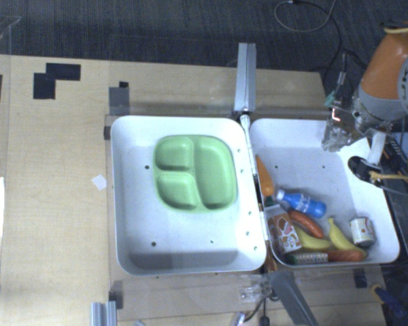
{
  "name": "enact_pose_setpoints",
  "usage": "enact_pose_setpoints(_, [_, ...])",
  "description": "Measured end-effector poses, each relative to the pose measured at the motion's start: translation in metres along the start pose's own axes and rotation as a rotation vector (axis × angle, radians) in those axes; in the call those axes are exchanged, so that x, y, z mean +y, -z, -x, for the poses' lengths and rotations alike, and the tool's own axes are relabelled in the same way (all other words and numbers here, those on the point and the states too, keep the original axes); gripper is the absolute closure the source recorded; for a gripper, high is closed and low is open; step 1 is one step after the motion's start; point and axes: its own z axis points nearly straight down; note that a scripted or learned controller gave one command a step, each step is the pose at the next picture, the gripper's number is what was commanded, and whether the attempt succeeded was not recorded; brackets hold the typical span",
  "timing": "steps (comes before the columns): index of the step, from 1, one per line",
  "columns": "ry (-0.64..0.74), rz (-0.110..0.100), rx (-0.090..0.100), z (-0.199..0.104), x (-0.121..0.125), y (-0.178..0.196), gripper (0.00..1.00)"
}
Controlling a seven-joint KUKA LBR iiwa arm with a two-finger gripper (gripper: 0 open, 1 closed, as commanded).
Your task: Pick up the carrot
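Observation:
The carrot (263, 176) is a slim orange piece that lies along the left wall of the right bin (306, 151), pointing toward the far wall. My gripper (336, 140) hangs over the far right part of that bin, well to the right of the carrot and apart from it. Nothing shows beneath it but the bare white floor of the bin.
Near the right bin's front lie a blue-capped bottle (300, 203), an orange-red sausage-like piece (307, 224), a snack packet (283, 232), bananas (330, 237) and a small can (362, 231). The left bin (132, 202) holds a green divided plate (194, 171). A metal rail (245, 80) divides the bins.

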Motion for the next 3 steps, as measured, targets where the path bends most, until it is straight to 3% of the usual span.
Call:
enact_pose_setpoints(1, [-0.106, 0.001, 0.0, 0.048, -0.025, 0.033, 1.0])
enact_pose_setpoints(2, [-0.051, 0.004, 0.0, 0.049, -0.016, 0.108, 1.0])
enact_pose_setpoints(3, [-0.045, 0.008, 0.0, 0.048, -0.015, 0.12, 1.0])
